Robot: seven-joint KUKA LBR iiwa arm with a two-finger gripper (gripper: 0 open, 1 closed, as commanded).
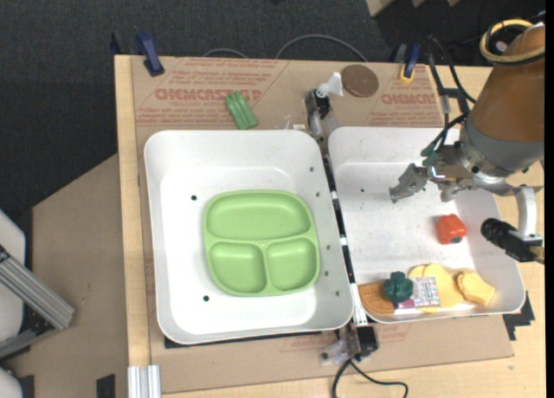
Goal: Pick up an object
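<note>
The orange object (449,229) lies just beside the gripper (407,184), whose fingers are spread with nothing between.

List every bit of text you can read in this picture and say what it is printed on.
"CHEMCAST" in red, with blurred trailing letters, on the brown board behind the left bin.
A second red print of the same kind on the board behind the right bin: too blurred to read.
Small packet in the right bin: print too small to read.

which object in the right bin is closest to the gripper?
The orange-red object. It sits alone mid-bin, just below and right of the gripper. The others, including the dark green piece, are clustered along the bin's near edge, farther away.
</note>
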